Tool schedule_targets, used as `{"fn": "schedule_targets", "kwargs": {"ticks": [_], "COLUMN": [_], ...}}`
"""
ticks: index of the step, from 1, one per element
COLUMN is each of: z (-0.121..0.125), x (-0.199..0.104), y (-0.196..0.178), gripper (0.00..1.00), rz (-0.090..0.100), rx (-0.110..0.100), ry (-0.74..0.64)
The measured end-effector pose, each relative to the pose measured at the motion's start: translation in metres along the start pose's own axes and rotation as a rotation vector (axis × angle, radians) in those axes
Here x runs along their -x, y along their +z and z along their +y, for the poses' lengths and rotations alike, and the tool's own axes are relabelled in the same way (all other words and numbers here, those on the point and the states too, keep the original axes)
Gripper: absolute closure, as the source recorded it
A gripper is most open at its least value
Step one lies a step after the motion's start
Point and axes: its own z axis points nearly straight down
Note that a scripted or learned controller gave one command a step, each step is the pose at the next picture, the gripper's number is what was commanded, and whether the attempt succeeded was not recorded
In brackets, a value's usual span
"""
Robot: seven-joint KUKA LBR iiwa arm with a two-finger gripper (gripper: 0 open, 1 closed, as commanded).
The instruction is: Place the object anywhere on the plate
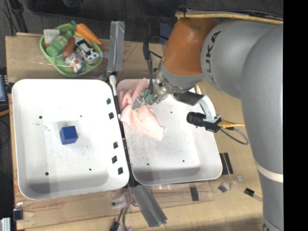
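Camera view, pink cloth (143, 119) crumpled, long axis diagonal, right bin (192, 167)

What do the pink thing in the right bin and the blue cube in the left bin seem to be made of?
The crumpled pink cloth looks like soft fabric, matte: it lies in folds and wrinkles. The small blue cube looks rigid, perhaps plastic or painted wood: flat faces, sharp edges, even colour; the view leaves it open which.

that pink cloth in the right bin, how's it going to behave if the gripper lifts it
The pink cloth lies crumpled in folds, so it is probably floppy and will drape and sag. It looks thin, likely light. The gripper may catch only one fold.
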Motion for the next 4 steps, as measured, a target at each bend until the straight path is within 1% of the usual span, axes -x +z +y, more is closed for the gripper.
{"fn": "schedule_targets", "kwargs": {"ticks": [1,2,3,4], "z": [0.029,0.061,0.103,0.103], "x": [-0.039,-0.067,-0.097,-0.097], "y": [0.002,-0.002,0.001,0.000], "gripper": [1.00,1.00,1.00,0.00], "rz": [0.000,-0.002,-0.002,-0.002], "rx": [-0.001,0.001,0.001,0.001], "ry": [-0.405,-0.811,-1.048,-1.048]}}
